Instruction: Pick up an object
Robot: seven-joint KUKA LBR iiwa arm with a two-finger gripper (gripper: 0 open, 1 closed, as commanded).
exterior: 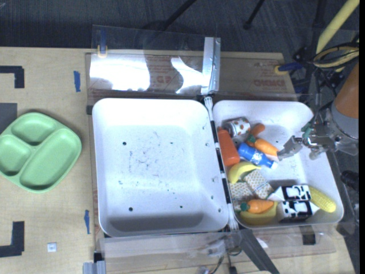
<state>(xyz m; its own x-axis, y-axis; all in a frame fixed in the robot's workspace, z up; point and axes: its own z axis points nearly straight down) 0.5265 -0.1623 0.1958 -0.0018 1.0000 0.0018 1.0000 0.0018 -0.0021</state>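
Reaching in from the right, my gripper (pixel 292 145) hangs low over the right bin (pixel 325 170), tips just beside the blue bottle (pixel 255 154) and a small carrot (pixel 264 146). I cannot tell whether it is parted or closed; nothing shows between its tips.

Starting nearest me, the toys crowd the bin's front: a carrot (pixel 258 206), a black-and-white block (pixel 295 200) and a corn cob (pixel 323 199) lie touching or nearly so. I judge the main risk to be that packing: a descent could land on two items at once, or nudge the rounded bottle so it rolls aside. The banana (pixel 239 171) and orange bar (pixel 227 146) sit against the left wall, awkward to straddle.

The left bin (pixel 151 164) lies alongside, a green divided plate (pixel 38 150) on the wooden bench (pixel 40 61) beyond, dark floor and stand legs farthest back.
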